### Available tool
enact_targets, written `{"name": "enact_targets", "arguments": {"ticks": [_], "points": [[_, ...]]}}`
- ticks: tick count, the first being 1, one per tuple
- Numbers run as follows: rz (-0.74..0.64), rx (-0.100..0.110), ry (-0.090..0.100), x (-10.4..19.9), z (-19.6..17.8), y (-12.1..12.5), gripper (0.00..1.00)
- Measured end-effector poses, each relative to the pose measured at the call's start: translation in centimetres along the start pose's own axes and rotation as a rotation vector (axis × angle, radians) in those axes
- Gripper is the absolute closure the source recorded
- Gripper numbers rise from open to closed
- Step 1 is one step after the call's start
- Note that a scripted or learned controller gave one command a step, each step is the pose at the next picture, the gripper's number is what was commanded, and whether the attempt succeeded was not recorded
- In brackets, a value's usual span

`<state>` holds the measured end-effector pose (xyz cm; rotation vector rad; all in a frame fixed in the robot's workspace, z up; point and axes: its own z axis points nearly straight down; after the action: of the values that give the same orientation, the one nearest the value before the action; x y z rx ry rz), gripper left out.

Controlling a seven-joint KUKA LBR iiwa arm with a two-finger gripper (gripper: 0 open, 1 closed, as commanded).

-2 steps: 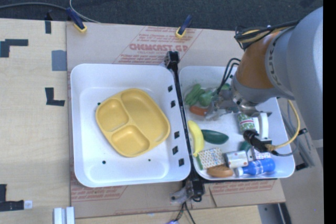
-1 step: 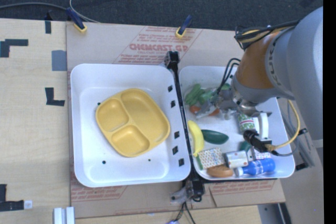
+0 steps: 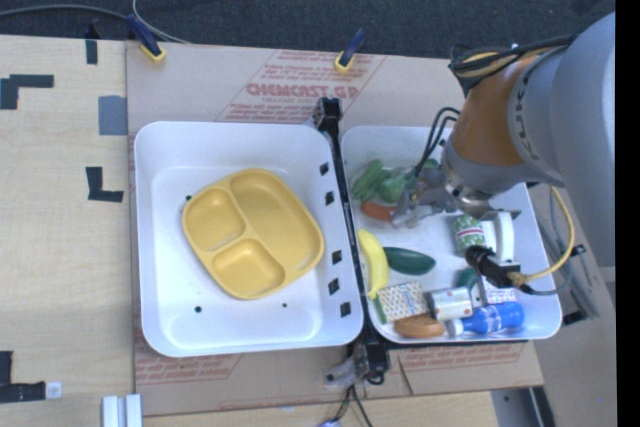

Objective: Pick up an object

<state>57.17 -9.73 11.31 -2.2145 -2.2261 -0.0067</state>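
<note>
Your grey arm with its orange band looms over the right white bin; gripper dips beside the green leafy toy near that bin's far-left corner. Fingers' spread: cannot tell. Yellow divided plastic tray fills the left bin's middle.

fixed overhead slant over both bins

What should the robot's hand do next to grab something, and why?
Probably lift a little and see if anything comes up. The hand is low in the right bin, among the green vegetable and the orange piece. I cannot tell if it has hold of either.
</note>
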Motion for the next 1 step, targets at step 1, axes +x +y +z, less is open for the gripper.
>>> {"name": "enact_targets", "arguments": {"ticks": [1], "points": [[0.0,0.0,0.0,0.0,0.01,-0.01,0.0]]}}
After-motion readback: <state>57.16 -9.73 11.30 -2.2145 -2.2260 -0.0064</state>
